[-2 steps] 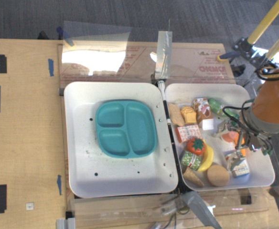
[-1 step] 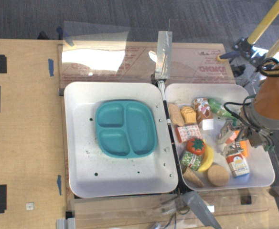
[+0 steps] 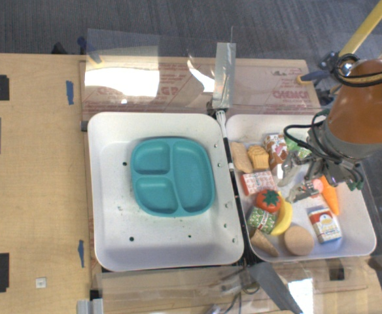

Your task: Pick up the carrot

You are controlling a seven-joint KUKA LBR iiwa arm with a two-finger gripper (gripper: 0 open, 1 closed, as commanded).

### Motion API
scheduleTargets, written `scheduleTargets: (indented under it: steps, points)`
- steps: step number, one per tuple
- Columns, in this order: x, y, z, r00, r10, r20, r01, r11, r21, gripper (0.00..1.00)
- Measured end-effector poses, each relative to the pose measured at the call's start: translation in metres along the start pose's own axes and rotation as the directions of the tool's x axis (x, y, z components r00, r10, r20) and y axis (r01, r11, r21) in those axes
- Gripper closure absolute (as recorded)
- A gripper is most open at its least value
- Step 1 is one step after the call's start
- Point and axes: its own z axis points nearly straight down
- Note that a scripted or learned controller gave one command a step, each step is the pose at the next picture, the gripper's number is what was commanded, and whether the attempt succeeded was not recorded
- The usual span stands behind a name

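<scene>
The carrot (image 3: 331,197) is orange and lies lengthwise near the right side of the right bin (image 3: 366,241), its top end close to my wrist. My gripper (image 3: 297,182) hangs over the middle of that bin, just left of the carrot, under the arm's orange band (image 3: 364,110). Its two metal fingers (image 3: 288,171) stand apart, open, and nothing shows between them. The carrot lies outside the fingers, beside the right-hand one.
The right bin is crowded: a red tomato (image 3: 269,200), a banana (image 3: 284,218), a green box (image 3: 261,220), a round tan piece (image 3: 298,239), a red and white carton (image 3: 324,225) and tan blocks (image 3: 242,157). A teal divided plate (image 3: 173,175) sits in the left bin (image 3: 106,195).
</scene>
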Motion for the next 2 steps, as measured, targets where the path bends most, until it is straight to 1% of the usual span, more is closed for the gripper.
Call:
scheduleTargets:
  steps: [1, 2]
  points:
    - [-0.0173, -0.0407, -0.1126, 0.991, -0.131, 0.003, 0.131, 0.991, 0.006, 1.0]
    - [-0.0164, -0.0389, -0.1082, 0.991, -0.132, -0.004, 0.132, 0.991, 0.0, 0.0]
